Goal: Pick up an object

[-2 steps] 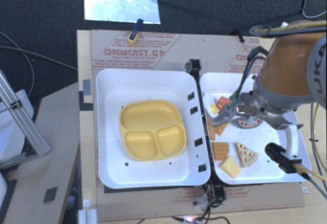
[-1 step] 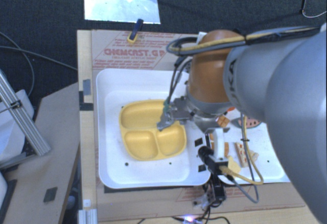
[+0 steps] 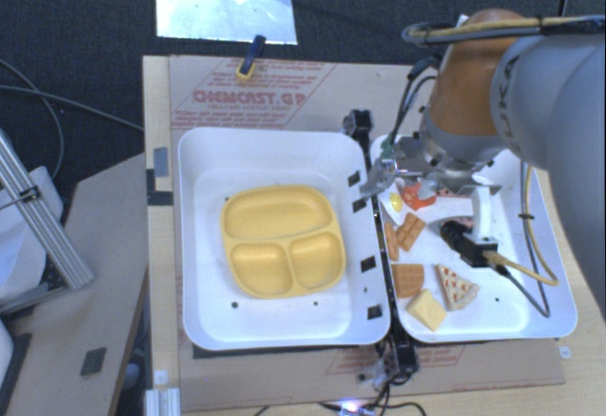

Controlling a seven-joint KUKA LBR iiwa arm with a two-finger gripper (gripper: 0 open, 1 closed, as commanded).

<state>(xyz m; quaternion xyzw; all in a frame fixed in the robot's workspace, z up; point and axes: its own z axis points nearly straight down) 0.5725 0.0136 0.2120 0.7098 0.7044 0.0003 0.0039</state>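
Near the inner wall of the shallow white bin on the view's right (image 3: 535, 305), upper part: one small red-orange toy food piece (image 3: 418, 199), lying flat on the bin floor. As a judgement, it was the likeliest item for the pick. Its outline was partly covered by the robot, so no long axis could be read.

Just above it in the view, and seemingly over it: the gripper (image 3: 396, 175) of the grey arm, pointing down into the bin. Whether it stood open or closed could not be told, and nothing was seen held.

Just below the red-orange piece: two tan waffle-patterned crackers (image 3: 407, 232), side by side, long axes slanting toward the view's upper right.

Further toward the near edge, all apart from the gripper:
- one square tan toast-like slab (image 3: 408, 279)
- one pale yellow cheese-like block (image 3: 428, 311)
- one triangular sandwich-like wedge (image 3: 457, 289)

Across the dividing walls, in the white bin on the view's left (image 3: 275, 153): one yellow three-compartment plastic tray (image 3: 282, 239), well apart from the gripper.

Judged need: a short, nearly straight descent rather than a sideways reach.
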